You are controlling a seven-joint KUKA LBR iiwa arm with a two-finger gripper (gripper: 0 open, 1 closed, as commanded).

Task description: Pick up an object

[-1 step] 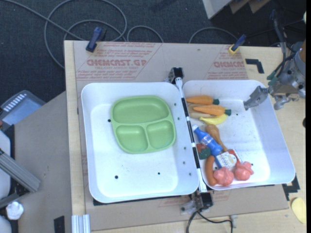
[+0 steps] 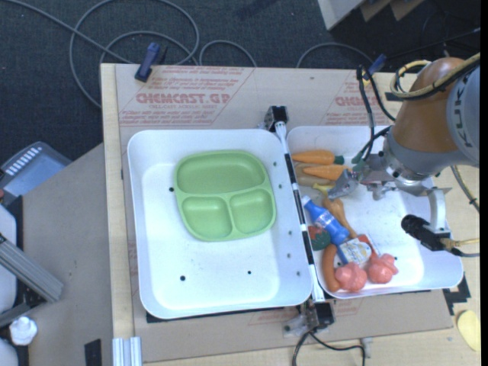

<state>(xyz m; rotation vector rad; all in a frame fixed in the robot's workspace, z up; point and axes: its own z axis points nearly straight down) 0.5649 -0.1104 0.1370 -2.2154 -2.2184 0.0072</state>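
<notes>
Overhead, arm (image 2: 438, 120) bent over right bin (image 2: 427, 279), end effector (image 2: 345, 187) grip state unclear.

A pale green plastic divided plate (image 2: 225, 194) with three compartments lies flat in the left shallow white bin (image 2: 156, 277), toward its upper middle, and a black clip (image 2: 276, 116) sits at the top of the seam between that bin and the right white bin (image 2: 435, 269). Both bins rest on a brown cardboard sheet printed with red lettering (image 2: 191, 94) that covers the table, with a blue clamp (image 2: 149, 59) gripping its upper left edge. Grey cables (image 2: 114, 21) loop across the dark carpeted floor (image 2: 46, 90) beyond the cardboard.
</notes>
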